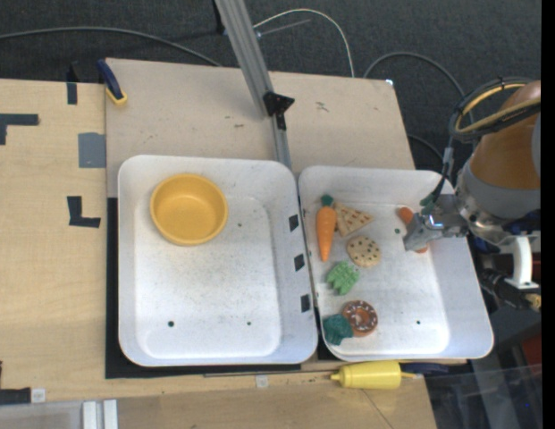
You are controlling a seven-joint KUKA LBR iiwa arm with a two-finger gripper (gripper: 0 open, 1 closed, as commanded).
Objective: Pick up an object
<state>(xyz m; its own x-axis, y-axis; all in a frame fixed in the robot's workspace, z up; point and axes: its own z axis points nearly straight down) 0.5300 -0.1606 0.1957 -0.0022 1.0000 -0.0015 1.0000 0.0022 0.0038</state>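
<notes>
White bins sit side by side on the bench; left bin (134, 266) has a yellow bowl (189, 208) in its upper-left part. Right bin (465, 329) holds the toy food: carrot (325, 228) upright near the bin's left wall, pizza slice (351, 219) just beside it to the right, choc-chip cookie (363, 251) below the slice, green broccoli-like pc (342, 278) under that, then a sprinkled donut (359, 317) w/ a teal pc (337, 330) touching its left side at the bottom-left corner. Gripper (424, 231) is low over the right bin's upper-right area, arm coming in from the right w/ its orange band above. A small orange-red item (407, 214) lies right at the gripper tip, partly hidden by it; another orange-red bit shows just under the tip. Can't tell if the fingers are apart or together, or if the item is actually between them. Yellow mustard bottle (370, 375) lies on its side on the bench, just below the right bin.
</notes>
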